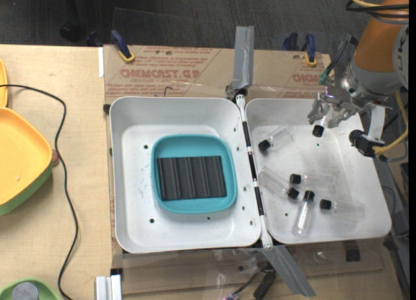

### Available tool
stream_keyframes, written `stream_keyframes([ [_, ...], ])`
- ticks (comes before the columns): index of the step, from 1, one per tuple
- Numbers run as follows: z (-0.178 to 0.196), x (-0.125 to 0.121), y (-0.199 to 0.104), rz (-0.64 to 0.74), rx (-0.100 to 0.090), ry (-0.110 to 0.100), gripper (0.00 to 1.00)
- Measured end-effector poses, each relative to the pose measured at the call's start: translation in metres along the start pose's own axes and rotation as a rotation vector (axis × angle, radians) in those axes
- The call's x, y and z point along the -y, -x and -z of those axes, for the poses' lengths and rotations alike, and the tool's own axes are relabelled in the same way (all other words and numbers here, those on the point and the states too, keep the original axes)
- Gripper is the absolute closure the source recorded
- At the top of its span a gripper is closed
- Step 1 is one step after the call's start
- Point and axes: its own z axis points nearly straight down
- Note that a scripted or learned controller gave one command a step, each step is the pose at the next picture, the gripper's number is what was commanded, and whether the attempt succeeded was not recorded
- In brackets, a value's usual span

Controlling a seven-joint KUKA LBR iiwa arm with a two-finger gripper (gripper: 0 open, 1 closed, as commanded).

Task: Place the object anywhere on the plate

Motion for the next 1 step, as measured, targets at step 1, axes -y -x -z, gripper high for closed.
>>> stream_keyframes([
  [1, 0.0000, 0.0000, 0.0000, 0.000, 0.000, 0.000, 0.00],
])
